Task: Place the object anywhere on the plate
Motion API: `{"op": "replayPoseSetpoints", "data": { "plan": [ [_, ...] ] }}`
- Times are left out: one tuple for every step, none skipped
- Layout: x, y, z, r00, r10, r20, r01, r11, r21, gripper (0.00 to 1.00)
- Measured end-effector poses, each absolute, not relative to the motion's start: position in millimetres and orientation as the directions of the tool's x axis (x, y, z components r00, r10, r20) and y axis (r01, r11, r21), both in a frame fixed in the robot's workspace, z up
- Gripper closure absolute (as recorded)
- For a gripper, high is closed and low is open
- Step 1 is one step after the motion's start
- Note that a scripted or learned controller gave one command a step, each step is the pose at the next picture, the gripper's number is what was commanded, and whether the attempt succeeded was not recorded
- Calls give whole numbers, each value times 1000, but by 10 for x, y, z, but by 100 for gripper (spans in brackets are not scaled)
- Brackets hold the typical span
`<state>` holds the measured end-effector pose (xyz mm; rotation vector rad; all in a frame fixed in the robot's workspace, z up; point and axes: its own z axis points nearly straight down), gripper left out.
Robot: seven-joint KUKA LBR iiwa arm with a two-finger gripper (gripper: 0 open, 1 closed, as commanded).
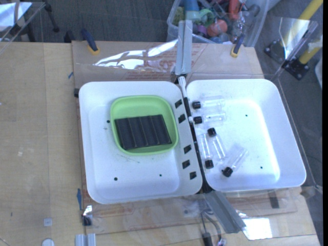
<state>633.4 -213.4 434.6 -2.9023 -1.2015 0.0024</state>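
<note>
A green square plate (119, 108) sits in the left white bin (97, 152), and a dark ribbed rectangular block (142, 131) lies flat on it. In the right white bin (266, 137) lie several clear plastic vials with black caps: two (209, 105) near the bin's left wall at the top, two (213, 144) in the middle, and one (233, 162) tilted lower down.
A clear tub of colourful toys (215, 9) stands behind the bins. A metal divider bar (183, 50) rises between the bins at the back. Black clips (185, 150) line the seam between the bins. Wooden bench surface lies to the left.
</note>
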Motion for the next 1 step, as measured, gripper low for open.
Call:
{"op": "replayPoseSetpoints", "data": {
  "plan": [
    [6617, -2122, 4348, 766, 643, 0, 643, -766, 3, 0]
  ]
}}
